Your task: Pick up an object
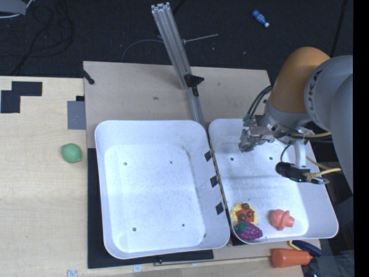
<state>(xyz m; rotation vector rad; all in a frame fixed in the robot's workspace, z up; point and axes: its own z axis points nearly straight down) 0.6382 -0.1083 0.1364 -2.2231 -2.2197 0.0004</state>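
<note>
Two toys, pink one (281, 219) and grape cluster (247, 223), lie along the right bin's (323, 221) near edge; we log the gripper (249, 141) toward its far edge, grip state indiscernible.

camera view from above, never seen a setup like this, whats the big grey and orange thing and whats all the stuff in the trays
That is a robot arm, reaching in from the right. One fixed camera looks down at a slant on two shallow white bins. Its gripper hangs over the right bin, with nothing visibly between its fingers. Near that bin's front edge lie a yellow, red and purple toy cluster and a pink toy. The left bin sits beside it. Outside the bins are a green ball and an orange object.
</note>
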